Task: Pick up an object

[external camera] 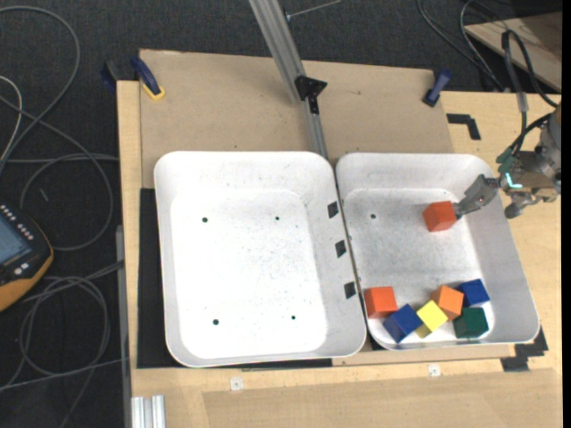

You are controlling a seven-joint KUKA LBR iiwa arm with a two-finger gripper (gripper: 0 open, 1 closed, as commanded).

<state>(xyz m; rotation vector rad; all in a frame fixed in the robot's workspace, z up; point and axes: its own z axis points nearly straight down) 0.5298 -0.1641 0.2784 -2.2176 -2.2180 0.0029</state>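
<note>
My gripper (491, 201) is at the frame's right edge, over the right bin (500, 266). Jaws spread, nothing between them; one finger (473, 196) touches the red-orange cube (439, 216), upper-right of bin floor. Other blocks sit bunched at lower right: orange cube (381, 300), blue (402, 322), yellow (432, 316), green (471, 323). Left bin (169, 239) w/ black dots.

dark carpet floor (71, 69), loose cables (36, 141)

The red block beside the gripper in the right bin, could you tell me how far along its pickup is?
Done: the gripper has reached the red block in the right bin. In hand: one finger touches the block. Left: a confirmed grasp and lift; six blocks sit untouched.
</note>
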